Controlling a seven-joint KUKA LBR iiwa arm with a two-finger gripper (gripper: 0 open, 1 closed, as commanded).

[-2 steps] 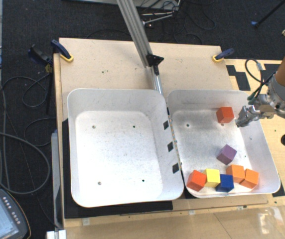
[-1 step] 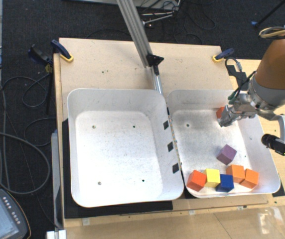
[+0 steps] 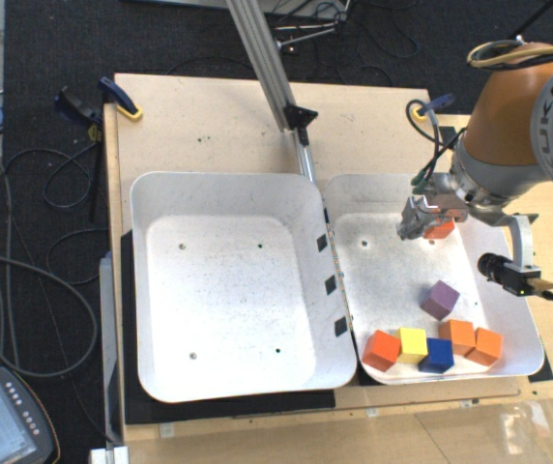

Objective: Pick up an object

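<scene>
On the left side of the bench [image 3: 218, 129] you are seeing the left bin [image 3: 223, 283], a shallow white tray with small dark specks on its floor. Beyond its far right corner a metal pole [image 3: 262, 51] is leaning down toward the gap where the two bins are meeting, and a yellow and blue clamp [image 3: 120, 98] is gripping the far left corner of the bench.

Moving to the right, you are looking at the right bin [image 3: 378, 269]. Near its front wall several blocks are lying close together: an orange block [image 3: 382, 349] on the left, a yellow block [image 3: 413, 342] touching it, a blue block [image 3: 439, 355] just in front and to the right of the yellow one, and then two more orange blocks [image 3: 474, 340] side by side. A purple block [image 3: 441, 299] is lying alone a little behind this group, tilted on its corner.

Further back in the same bin, the gripper [image 3: 422, 222] is hanging low over the floor, and a red-orange block [image 3: 440, 227] is showing just beside it on its right, partly hidden. I cannot tell if this block is between the fingers or only beside them, and I cannot tell how the fingers are standing. The grey and orange arm [image 3: 518, 133] is reaching in from the right edge.
</scene>
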